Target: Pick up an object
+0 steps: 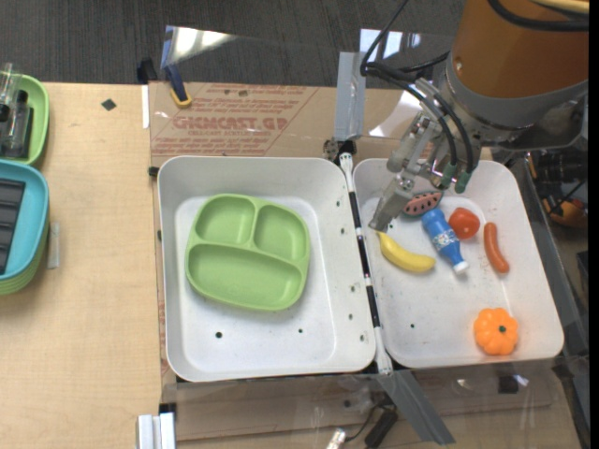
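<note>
Camera view, curved banana (406,254), ribbed pumpkin (495,331), perhaps plastic.

A: right bin (538,251) — crowded up top: banana (406,253), blue bottle (444,238), tomato (464,222), sausage (496,248) bunched near the gripper (398,199).
B: open floor?
A: lower left, between banana and pumpkin (495,331).

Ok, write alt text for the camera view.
The gripper hangs over the right bin, just above a banana, blue bottle, tomato, sausage and small pumpkin. The left bin holds a green divided plate.
</note>
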Controlling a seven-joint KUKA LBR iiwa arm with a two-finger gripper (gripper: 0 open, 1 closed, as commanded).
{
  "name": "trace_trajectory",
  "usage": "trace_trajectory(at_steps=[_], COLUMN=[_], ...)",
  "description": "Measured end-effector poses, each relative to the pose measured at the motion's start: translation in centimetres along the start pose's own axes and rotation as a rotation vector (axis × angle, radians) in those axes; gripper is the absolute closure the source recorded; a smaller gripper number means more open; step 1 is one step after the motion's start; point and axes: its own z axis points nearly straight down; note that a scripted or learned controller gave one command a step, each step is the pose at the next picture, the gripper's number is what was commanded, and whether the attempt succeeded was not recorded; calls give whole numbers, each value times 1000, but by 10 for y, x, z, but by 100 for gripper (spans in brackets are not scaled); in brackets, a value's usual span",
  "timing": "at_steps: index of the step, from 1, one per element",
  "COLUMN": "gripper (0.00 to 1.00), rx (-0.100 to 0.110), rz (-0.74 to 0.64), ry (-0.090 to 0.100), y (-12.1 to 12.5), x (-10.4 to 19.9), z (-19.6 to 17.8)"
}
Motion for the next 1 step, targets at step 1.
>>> trace_trajectory(at_steps=[1], gripper=[0], rx=[3], rz=[43], ry=[4], y=[-21], x=[-3], z=[129])
